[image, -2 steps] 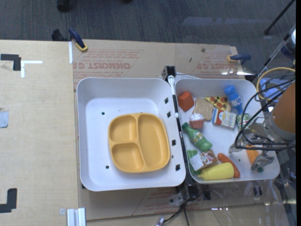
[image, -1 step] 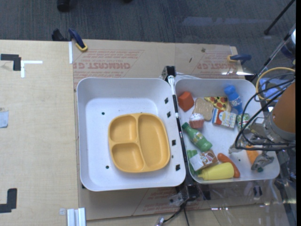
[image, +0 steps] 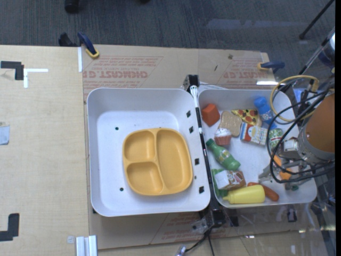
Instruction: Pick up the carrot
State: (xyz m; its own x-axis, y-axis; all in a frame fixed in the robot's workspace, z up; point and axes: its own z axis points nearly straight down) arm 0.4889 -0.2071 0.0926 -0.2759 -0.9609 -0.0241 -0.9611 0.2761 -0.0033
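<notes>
Carrot (image: 270,194) lies at the front edge of the right bin (image: 305,195), touching a yellow bottle (image: 246,195). Gripper (image: 272,170), just above it, grips nothing; whether it is open cannot be told

bins (image: 96,143): plain white, both
divided plate (image: 157,161): mustard yellow
carrot (image: 268,192): orange-red
bottle (image: 224,156) beside the carrot's bin wall: green
squeeze bottle (image: 246,195) touching the carrot: yellow
block (image: 210,114): red-orange
tabletop (image: 37,159): pale wood
arm band (image: 323,126): orange
</notes>
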